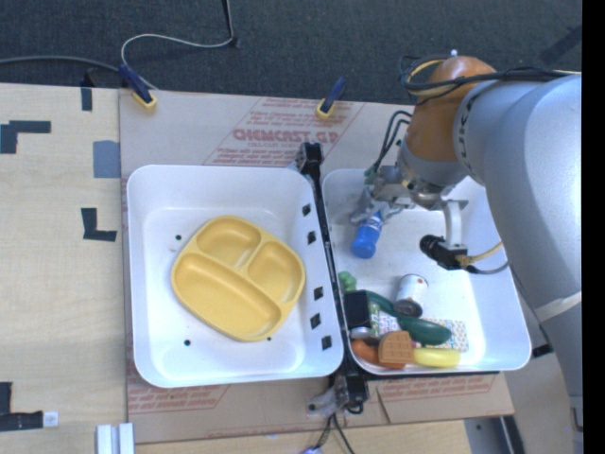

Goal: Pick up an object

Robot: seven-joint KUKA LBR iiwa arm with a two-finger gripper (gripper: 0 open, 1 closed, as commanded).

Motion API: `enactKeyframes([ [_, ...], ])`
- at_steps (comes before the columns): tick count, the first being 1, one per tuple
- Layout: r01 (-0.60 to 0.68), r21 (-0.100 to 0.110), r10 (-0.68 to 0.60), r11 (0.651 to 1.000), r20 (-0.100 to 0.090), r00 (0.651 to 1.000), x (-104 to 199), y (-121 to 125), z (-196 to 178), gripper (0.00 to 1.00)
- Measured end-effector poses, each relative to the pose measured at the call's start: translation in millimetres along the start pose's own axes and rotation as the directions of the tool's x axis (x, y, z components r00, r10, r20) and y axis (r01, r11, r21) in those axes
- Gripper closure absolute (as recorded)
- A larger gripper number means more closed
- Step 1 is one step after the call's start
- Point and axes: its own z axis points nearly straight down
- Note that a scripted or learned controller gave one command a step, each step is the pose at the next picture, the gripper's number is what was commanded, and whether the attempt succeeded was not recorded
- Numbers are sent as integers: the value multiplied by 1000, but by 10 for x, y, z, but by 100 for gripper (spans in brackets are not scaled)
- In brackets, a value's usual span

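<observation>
While hand (378, 206) grips one blue bottle (367, 238), two white bins (142, 253), one yellow tray (238, 277)

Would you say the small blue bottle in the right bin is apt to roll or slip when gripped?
Probably yes: the blue bottle looks round-bodied and lies tilted, so it may roll. Its smooth surface could slip from the gripper, and it looks light.
</observation>
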Motion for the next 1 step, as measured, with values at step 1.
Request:
enactKeyframes([
  [1,1,-1,-1,1000,-1,1000,758,-138,-904,100],
])
